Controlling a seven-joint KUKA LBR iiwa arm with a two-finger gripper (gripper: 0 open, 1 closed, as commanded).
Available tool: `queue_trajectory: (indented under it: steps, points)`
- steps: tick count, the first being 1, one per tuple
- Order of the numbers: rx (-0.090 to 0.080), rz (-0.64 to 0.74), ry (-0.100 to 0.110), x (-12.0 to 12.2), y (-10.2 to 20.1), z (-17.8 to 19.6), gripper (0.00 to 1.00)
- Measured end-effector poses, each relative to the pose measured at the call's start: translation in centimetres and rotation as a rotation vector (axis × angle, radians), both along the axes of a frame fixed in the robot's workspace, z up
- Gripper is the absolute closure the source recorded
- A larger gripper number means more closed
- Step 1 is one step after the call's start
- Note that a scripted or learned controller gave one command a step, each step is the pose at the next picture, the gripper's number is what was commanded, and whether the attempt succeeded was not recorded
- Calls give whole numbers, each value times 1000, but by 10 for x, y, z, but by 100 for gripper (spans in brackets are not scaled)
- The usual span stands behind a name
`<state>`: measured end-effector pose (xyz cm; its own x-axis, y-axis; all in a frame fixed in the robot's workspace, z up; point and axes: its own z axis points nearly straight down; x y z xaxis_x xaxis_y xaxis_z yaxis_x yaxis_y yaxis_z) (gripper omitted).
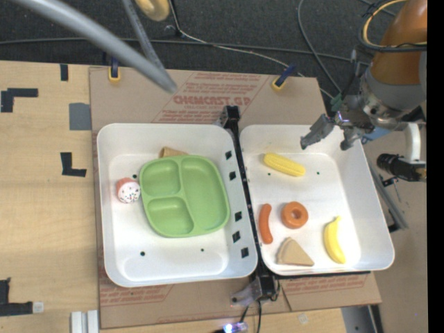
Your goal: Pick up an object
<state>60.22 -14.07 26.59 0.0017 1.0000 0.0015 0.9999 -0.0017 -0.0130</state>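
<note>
Five toys lie close together in the right bin (361, 179), so the gripper (331, 134), fingers apart and empty above its far rim, may clip the corn cob (284, 164) sideways or nudge neighbours.

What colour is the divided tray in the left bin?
Light green, seen clearly in the camera view: divided tray.

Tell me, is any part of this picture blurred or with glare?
In the camera view, the grey bars at top left are soft, out of focus; the hand looks slightly smeared; both white bins are evenly lit, with no strong glare.
</note>
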Motion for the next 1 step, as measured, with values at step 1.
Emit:
queue_trajectory:
  steps: [1]
  points:
    - [-2, 3, -11, 2, 0, 7, 0]
